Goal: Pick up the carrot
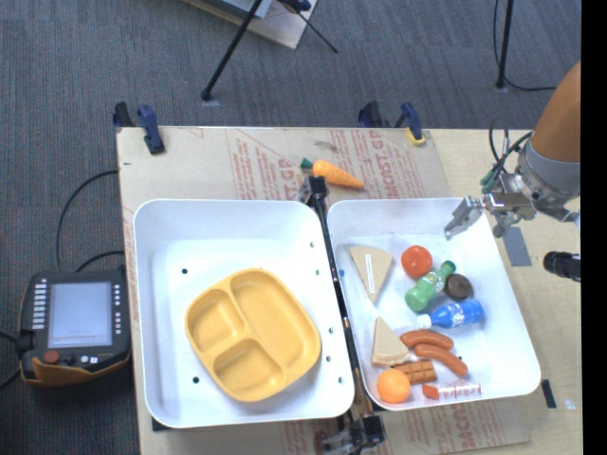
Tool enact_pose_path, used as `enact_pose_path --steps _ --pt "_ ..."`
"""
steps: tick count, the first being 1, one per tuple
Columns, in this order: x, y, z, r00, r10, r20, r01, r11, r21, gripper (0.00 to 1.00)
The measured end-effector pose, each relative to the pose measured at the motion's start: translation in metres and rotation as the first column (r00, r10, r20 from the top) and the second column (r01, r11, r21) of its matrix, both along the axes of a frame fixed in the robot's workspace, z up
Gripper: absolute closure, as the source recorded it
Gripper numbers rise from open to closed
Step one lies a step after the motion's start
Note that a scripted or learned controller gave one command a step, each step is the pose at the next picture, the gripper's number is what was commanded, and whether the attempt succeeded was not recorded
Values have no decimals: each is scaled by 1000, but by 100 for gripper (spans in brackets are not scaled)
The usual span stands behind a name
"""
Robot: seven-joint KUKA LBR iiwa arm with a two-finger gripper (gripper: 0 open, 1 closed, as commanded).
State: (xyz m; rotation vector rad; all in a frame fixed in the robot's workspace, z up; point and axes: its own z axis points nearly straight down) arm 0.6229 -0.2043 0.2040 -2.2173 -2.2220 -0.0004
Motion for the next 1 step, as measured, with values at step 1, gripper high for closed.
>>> enact_pose_path --steps 1 --pt "24 19 196 994 104 18 -104 995 -8 0"
